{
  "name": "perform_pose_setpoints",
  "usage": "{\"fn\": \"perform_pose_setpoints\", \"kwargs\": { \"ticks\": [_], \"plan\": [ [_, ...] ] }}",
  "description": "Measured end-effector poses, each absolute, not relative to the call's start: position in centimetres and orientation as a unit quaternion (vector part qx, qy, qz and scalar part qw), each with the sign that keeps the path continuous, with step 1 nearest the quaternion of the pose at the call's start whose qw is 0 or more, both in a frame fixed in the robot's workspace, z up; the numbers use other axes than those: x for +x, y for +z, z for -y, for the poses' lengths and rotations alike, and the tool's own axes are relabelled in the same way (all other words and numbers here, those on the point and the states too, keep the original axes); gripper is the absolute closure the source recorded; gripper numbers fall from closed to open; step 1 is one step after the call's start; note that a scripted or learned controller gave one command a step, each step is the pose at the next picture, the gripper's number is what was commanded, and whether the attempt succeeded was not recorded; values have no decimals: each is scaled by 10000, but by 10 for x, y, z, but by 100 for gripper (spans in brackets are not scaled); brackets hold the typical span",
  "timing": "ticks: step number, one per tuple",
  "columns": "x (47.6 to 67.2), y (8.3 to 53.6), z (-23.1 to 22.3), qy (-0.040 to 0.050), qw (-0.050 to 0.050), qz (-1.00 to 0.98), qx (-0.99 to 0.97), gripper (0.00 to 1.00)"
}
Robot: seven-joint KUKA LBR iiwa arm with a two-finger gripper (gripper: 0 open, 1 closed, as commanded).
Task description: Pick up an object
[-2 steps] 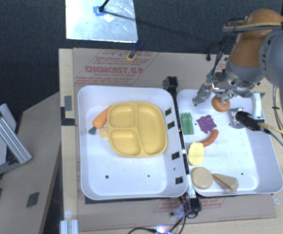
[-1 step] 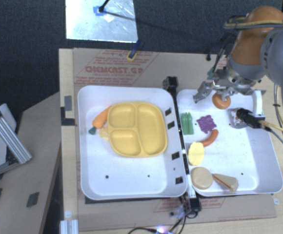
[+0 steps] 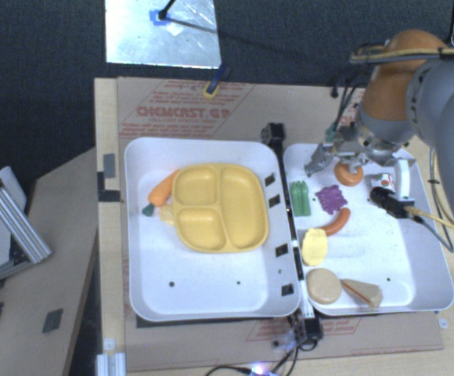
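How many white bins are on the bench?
2. The left bin holds a yellow plate and a carrot. The right bin, right beside it, holds a sausage among other small pieces. No further bin seems hidden.

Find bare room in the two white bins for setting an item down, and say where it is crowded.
Left bin: bare floor in front of the yellow plate, up to the near wall. Right bin: an open patch between the sausage, the tan wedge and the right wall. Crowded: the right bin's left side and back, beneath the hand.
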State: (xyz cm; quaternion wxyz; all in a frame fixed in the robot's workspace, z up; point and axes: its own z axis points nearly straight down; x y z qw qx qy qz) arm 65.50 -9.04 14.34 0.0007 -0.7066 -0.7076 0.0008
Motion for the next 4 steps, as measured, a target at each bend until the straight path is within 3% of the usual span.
{"fn": "perform_pose_setpoints", "kwargs": {
  "ticks": [1, 2, 4],
  "plan": [
    [655, 92, 90, -1, -1, 7074, -7068, 0],
    [657, 106, 90, -22, -28, 7075, -7067, 100],
    [676, 222, 90, -31, -36, 7091, -7051, 100]
  ]
}}
